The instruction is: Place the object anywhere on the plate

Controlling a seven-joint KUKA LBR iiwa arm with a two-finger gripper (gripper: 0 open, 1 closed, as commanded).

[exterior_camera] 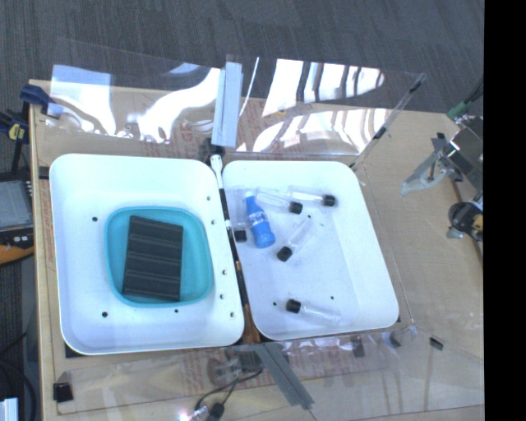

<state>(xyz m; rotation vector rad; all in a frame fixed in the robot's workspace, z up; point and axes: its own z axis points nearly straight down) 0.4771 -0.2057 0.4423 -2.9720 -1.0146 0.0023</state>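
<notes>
In the left bin (pixel 74 197), flat on the smooth teal plate (pixel 197 247): dark ribbed rectangular block (pixel 153 258), matte, rubbery-looking. Placing apparently done; next, probably only staying clear. In the right bin (pixel 353 271): clear, black-capped vials (pixel 312 312) and blue bottle (pixel 259 226), round, likely to roll. End effector state impossible to tell.

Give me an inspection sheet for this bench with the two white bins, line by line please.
Surface: wooden bench bearing two shallow white bins, left and right.
Job's things: light-blue square plate in the left bin, a dark ribbed rectangular block lying on it.
Clutter: blue plastic bottle and several clear black-capped vials in the right bin.
Tool: nothing seen.
Cables: wires at the bench's front edge.
Surroundings: clear plastic panels, grey carpet.
</notes>
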